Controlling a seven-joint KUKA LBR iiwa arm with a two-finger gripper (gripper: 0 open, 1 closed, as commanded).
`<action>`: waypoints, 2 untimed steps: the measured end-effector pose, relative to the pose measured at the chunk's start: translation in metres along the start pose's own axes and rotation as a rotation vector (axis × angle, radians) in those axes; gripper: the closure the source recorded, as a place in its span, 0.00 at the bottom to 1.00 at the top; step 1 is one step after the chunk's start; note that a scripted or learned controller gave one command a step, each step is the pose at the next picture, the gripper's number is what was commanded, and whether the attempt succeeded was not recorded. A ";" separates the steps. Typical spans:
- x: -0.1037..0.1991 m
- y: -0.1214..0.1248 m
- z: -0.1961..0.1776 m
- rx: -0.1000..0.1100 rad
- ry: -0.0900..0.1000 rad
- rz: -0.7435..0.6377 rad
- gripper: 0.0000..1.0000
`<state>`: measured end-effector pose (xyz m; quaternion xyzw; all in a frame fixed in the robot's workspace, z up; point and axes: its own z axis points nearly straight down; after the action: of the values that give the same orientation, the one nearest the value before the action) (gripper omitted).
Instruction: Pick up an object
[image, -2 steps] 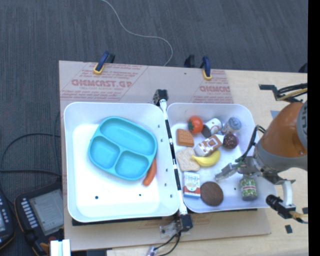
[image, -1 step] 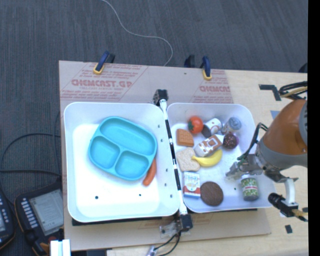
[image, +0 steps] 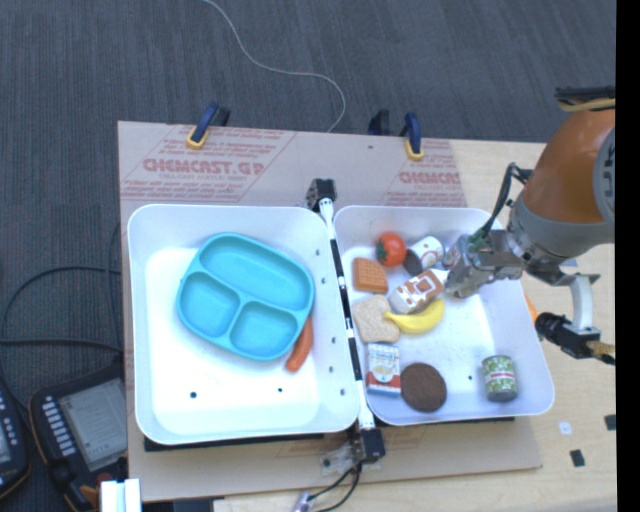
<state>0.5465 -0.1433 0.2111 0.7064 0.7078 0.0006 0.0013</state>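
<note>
Claw (image: 462, 272) (tips indistinct) over right bin (image: 535, 345)

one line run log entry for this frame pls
arm: over right bin | gripper: low beside milk carton and banana | held: nothing seen | left bin: blue tray, carrot

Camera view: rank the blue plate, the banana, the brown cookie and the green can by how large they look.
1. Blue plate, by far the largest.
2. Banana, long but thin.
3. Brown cookie; its area looks close to the banana's, so this order is unsure.
4. Green can, smallest.
</note>
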 end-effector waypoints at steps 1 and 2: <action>-0.001 -0.001 0.001 0.003 0.000 0.001 0.00; 0.008 -0.010 0.112 0.003 0.000 0.002 0.00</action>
<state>0.5366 -0.1352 0.0995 0.7070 0.7072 -0.0005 -0.0001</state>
